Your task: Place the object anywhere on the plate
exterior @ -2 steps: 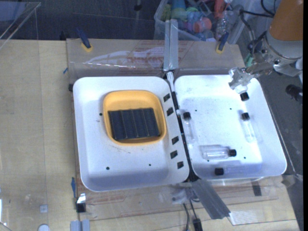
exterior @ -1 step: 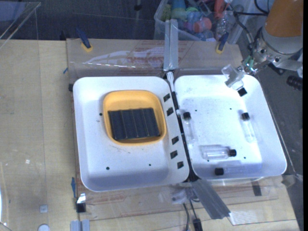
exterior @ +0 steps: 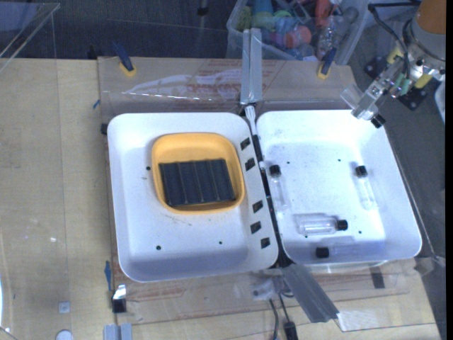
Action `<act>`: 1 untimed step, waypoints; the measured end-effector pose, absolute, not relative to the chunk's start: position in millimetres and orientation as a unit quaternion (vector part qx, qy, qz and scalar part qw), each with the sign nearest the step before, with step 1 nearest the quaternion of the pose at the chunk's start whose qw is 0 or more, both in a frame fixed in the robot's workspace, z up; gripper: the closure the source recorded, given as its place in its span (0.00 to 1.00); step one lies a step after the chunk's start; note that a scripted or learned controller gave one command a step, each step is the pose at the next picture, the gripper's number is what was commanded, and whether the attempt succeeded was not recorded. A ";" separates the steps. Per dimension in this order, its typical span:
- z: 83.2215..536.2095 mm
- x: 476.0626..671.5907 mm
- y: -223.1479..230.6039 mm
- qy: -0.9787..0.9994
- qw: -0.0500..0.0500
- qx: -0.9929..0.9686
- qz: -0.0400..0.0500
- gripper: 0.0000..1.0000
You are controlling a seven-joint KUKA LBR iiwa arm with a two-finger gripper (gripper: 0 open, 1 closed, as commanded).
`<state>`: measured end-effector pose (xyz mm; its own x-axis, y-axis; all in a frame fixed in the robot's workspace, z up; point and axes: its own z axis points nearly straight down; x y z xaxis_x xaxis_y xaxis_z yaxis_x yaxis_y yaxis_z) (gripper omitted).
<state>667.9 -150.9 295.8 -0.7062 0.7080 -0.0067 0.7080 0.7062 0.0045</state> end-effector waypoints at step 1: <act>340.1 647.1 -201.5 0.977 0.005 0.215 0.000 1.00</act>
